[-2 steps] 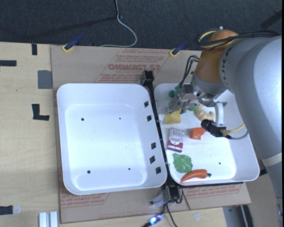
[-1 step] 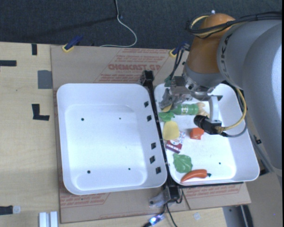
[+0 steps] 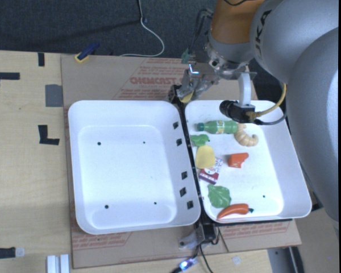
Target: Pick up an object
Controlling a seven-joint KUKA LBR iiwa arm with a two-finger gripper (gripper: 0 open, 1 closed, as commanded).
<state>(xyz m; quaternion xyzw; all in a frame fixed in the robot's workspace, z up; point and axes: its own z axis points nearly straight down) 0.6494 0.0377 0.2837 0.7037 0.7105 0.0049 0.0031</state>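
green bottle (image 3: 217, 127) lies just below the jaws (image 3: 184, 91), whose grip can't be told.

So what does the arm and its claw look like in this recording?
The arm is bulky, smooth and rounded, with a light grey shell and an orange band above the wrist. Below the band sits a metallic wrist section. The claw is a small dark and silvery assembly. A black cylindrical part hangs off a pale bracket, with a yellowish cable looping from it.
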